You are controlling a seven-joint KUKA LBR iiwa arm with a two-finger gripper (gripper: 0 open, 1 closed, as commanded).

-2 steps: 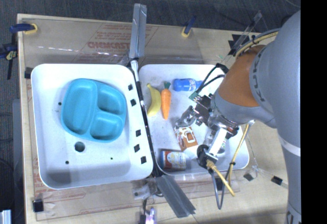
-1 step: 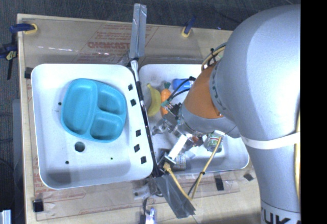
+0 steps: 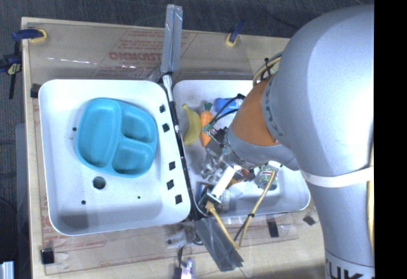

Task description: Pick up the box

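My gripper (image 3: 213, 173) reaches down into the near left part of the right bin (image 3: 289, 201), close to the wall between the two bins. The grey arm and its orange band hide most of that bin. A small object with green and orange print (image 3: 262, 176) lies just right of the gripper, partly under the wrist; I cannot tell whether it is the box. Nothing shows as held.
A yellow banana (image 3: 191, 125), an orange piece (image 3: 206, 120) and a blue item (image 3: 226, 105) lie at the far left of the right bin. The left bin (image 3: 63, 208) holds a blue divided plate (image 3: 117, 136). A row of black clips runs along the divider (image 3: 173, 166).
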